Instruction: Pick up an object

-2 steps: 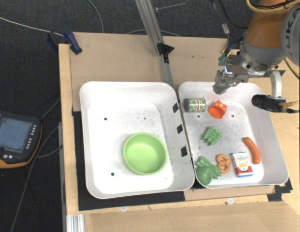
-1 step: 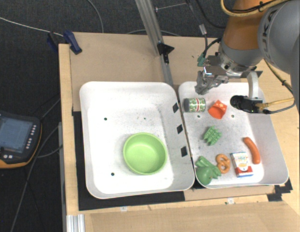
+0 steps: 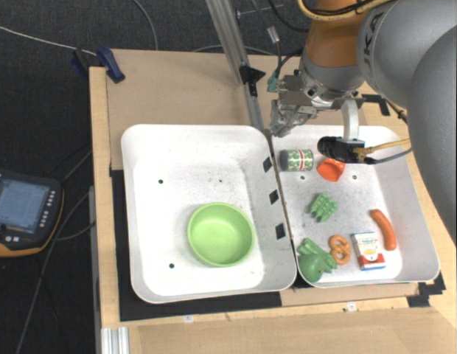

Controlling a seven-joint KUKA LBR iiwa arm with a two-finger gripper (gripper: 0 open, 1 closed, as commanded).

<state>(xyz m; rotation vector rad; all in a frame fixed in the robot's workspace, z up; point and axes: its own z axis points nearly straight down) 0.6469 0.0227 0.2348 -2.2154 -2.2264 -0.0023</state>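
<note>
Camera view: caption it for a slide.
Gripper hovers above the right bin's far-left corner; green bowl sits in the left bin.

The arm point(image 3: 413, 43) is a bulky rounded casing in smooth light grey, with a glossy orange band point(image 3: 343, 21) encircling it above the wrist. Below the band sits a grey metallic flange ring. The gripper point(image 3: 286, 122) is a compact block of dull grey metal with dark fittings and a small green part at its side. A yellowish cable loops around the top of the orange section. Thin dark cables run near the wrist. A black fitting point(image 3: 340, 149) with a yellowish lead hangs below.
</note>
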